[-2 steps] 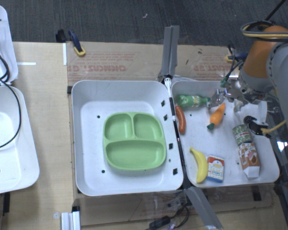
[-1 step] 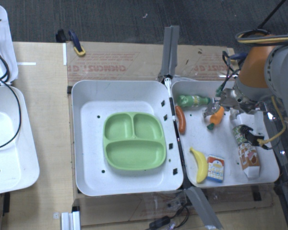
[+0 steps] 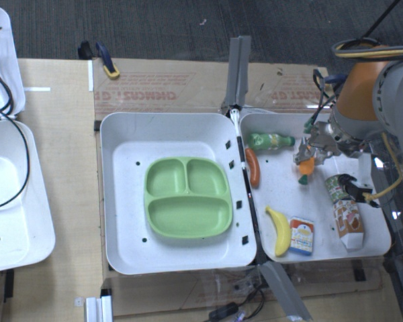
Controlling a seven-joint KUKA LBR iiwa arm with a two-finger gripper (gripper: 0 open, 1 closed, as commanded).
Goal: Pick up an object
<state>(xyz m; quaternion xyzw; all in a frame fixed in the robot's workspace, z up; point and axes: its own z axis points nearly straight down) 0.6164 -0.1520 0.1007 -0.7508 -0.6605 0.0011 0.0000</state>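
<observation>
My gripper (image 3: 309, 151) is low in the right bin (image 3: 383, 237), in its upper middle, reaching in from the right. A small orange carrot-like object (image 3: 305, 170) lies directly at the gripper's tip, its upper end covered by the gripper. I cannot tell whether it is gripped or only lying under the tip. A green bottle (image 3: 271, 140) lies just to the gripper's left. A red sausage (image 3: 254, 168) lies along the bin's left wall.
A banana (image 3: 278, 229) and a small box (image 3: 301, 237) lie at the right bin's front. A can (image 3: 337, 187) and a carton (image 3: 349, 223) lie at its right. The left bin (image 3: 117, 180) holds a green divided plate (image 3: 187, 198).
</observation>
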